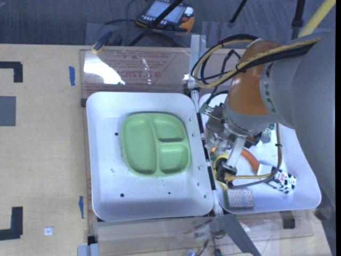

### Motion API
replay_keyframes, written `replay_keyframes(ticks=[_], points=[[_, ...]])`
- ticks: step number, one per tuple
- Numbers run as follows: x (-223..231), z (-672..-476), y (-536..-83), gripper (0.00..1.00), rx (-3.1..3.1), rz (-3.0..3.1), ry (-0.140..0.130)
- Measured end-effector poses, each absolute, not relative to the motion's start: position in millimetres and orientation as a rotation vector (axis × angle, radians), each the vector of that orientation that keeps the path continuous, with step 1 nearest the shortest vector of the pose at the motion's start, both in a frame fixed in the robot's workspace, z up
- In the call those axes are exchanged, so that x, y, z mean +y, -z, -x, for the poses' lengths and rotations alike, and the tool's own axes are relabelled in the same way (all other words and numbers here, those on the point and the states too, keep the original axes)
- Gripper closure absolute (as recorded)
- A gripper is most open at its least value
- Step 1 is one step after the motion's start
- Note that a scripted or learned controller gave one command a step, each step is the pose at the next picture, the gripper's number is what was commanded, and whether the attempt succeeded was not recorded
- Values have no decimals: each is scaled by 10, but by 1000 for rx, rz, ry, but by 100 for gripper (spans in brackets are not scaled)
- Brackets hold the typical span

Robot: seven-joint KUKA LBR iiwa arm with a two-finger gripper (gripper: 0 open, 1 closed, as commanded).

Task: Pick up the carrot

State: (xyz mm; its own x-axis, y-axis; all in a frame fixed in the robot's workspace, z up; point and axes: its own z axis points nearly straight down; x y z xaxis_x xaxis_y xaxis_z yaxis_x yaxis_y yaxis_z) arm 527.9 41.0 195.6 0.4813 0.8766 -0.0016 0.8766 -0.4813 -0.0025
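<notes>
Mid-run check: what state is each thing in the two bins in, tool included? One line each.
carrot: lying in the right bin, beside the tool, partly covered by the arm.
tool: low over the right bin's left side.
green plate: flat, right way up, in the left bin.
spotted toy: lying in the right bin, apart from the carrot.
speckled block: flat at the right bin's near edge.
</notes>
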Motion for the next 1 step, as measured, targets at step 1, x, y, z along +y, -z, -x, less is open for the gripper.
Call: replay_keyframes(ticks=[1], points=[[1035, -4992, -2863, 100, -1960, 2456, -1]])
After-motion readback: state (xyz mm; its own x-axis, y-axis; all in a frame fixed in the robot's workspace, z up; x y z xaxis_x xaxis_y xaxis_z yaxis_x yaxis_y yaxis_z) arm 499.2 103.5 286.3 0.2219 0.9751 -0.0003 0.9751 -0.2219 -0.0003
